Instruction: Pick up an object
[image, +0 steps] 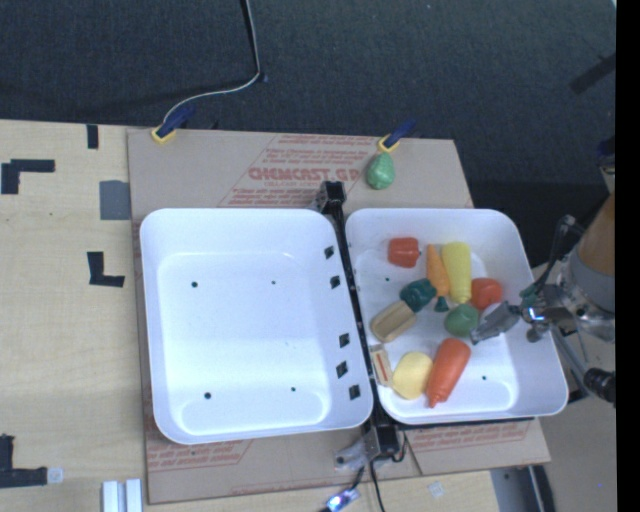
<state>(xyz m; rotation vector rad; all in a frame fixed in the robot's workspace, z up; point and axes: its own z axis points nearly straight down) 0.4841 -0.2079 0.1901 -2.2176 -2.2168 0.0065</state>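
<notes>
Near edge of the right bin (545, 400): an orange carrot-shaped piece (447, 370) lies beside a pale yellow piece (411, 374). Just beyond, a tan block (392, 321) sits near the divider. The hand (492, 324) reaches in from the right, low over the bin, its tip just beside a green round piece (461, 319); whether its fingers are wide or narrow cannot be told, and nothing is seen between them. Farther: a teal piece (418, 294), a red ball (487, 292), a yellow piece (457, 270), an orange stick (437, 270), a red block (403, 251). The left bin (160, 250) adjoins. Farthest, a green object (380, 172) rests on the surface (290, 170).
</notes>
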